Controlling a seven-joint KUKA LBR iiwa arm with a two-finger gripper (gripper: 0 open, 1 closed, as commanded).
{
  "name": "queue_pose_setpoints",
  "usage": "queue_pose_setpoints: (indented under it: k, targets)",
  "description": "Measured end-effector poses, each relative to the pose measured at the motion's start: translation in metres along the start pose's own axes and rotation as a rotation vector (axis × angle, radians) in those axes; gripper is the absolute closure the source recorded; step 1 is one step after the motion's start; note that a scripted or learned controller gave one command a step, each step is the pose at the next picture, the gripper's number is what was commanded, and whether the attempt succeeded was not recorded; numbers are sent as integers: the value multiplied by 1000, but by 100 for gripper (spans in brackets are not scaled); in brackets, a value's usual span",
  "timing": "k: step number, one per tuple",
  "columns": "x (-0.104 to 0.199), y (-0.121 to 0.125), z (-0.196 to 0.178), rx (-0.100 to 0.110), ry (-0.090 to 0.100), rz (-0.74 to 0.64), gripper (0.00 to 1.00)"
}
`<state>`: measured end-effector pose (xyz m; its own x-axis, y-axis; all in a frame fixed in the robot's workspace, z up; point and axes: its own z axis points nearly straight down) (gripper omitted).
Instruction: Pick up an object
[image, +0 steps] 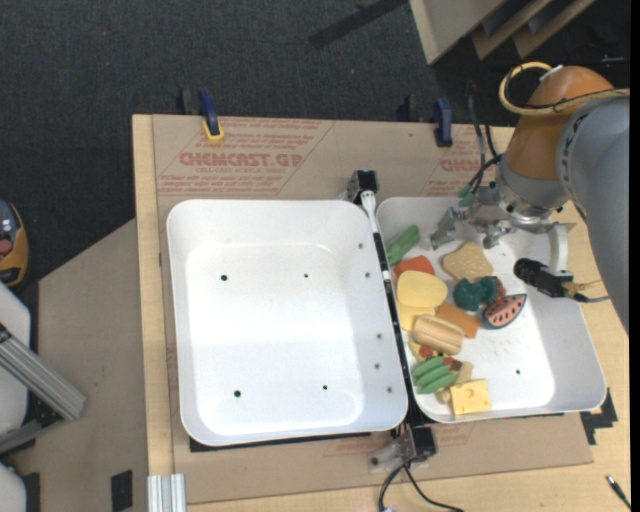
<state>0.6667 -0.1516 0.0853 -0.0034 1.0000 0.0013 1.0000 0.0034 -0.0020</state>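
The right bin (560, 395) holds several toy foods. Along its left side lie a green leafy piece (404, 243), a red piece (415, 266), a yellow piece (421, 291), a bread roll (438, 333), a green pea pod (433, 372) and a cheese wedge (470, 397). A tan cookie (467, 263), a teal broccoli (475, 293) and a watermelon slice (503, 311) sit nearer the middle. My gripper (468, 226) hangs low at the bin's far end, just beyond the tan cookie. I see nothing lifted with it.
The left bin (172, 240) lies beside the right one, with a black hinge strip (382, 270) between them. A black part (540, 275) with a cable sticks out below the wrist. Blue clamps (210, 112) hold the cardboard base at the back.
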Motion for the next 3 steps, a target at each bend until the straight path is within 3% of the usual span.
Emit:
queue_pose_setpoints:
  k: [1,2,3]
  targets:
    - [9,-25,0,1,0,4,0]
    - [6,1,0,-7,-3,1,0]
    - [6,0,0,-4,-3,2,0]
